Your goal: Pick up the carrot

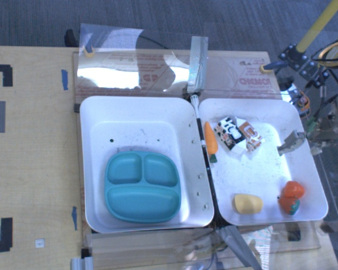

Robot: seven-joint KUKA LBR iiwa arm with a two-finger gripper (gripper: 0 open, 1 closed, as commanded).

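Note:
The carrot (210, 138) is a small orange piece with a green end. It lies along the left wall of the right bin (270, 176), pointing towards the far side. My gripper (291, 142) shows as a grey shape over the right bin's right side, well to the right of the carrot and apart from it. Nothing is visibly held by it.
A black-and-white carton (228, 133) and an orange-and-white packet (250, 136) lie just right of the carrot. A yellow item (248, 203) and a red-orange fruit (291, 196) sit near the bin's front. The left bin (135, 117) holds a teal divided plate (142, 185).

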